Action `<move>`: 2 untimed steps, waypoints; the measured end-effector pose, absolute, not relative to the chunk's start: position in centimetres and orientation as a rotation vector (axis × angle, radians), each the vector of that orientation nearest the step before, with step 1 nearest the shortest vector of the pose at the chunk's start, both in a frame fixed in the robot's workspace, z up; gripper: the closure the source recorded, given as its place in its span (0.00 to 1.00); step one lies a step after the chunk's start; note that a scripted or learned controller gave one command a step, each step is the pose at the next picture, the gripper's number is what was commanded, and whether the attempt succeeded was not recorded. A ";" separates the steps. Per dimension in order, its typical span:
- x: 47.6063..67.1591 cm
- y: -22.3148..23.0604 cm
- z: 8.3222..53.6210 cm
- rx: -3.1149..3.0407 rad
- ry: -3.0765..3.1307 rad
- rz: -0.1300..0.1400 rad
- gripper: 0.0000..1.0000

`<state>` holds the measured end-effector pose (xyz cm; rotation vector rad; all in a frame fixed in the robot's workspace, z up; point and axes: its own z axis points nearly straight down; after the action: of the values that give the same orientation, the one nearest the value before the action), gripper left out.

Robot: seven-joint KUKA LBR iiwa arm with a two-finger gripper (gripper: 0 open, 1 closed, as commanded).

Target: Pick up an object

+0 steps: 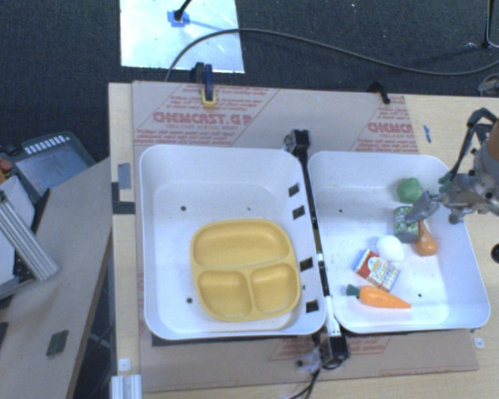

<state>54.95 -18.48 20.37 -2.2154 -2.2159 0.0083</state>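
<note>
- While the arm reaches in from the right, its hand (422, 210) sits low in the right bin (466, 306), over a small grey item (404, 222); whether it grips anything cannot be told.
- Beside it lie a green ball (409, 189) and an orange piece (427, 243).
- Nearer the front are a white egg (390, 247), a red-and-white carton (377, 269) and a carrot (381, 298).
- A yellow divided tray (244, 268) fills the left bin (162, 223).
</note>
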 end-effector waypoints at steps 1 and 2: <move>55.2 -18.4 21.0 -2.219 -2.226 -0.001 0.00; 55.7 -18.8 14.9 -2.218 -2.221 0.003 0.00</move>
<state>55.68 -18.84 14.90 -2.2182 -2.2215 0.0025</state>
